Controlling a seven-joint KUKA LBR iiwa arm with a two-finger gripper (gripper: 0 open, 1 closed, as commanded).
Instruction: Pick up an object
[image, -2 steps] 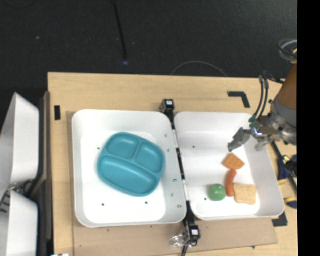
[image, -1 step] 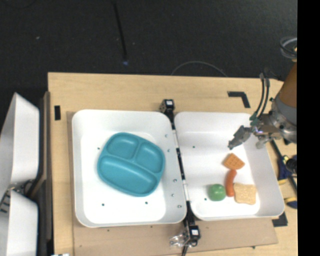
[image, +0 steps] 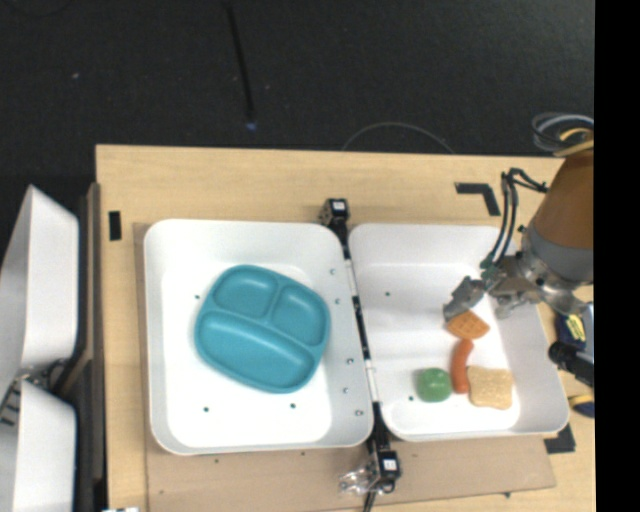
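Note:
In the right bin (image: 410, 260) lie an orange wedge-shaped piece (image: 467, 325), a red-orange sausage-shaped piece (image: 461, 364), a green round piece (image: 433, 385) and a tan bread-like piece (image: 490, 388). My gripper (image: 478, 297) hangs low over the bin's right side, directly above and touching or almost touching the orange wedge. The arm, with its orange band (image: 570, 205), reaches in from the right.
The left bin (image: 170, 300) holds a teal divided plate (image: 262, 327). A black clip (image: 334, 211) sits at the bins' far seam and another (image: 380, 465) at the near seam. Cables (image: 515, 190) run beside the arm at the right.

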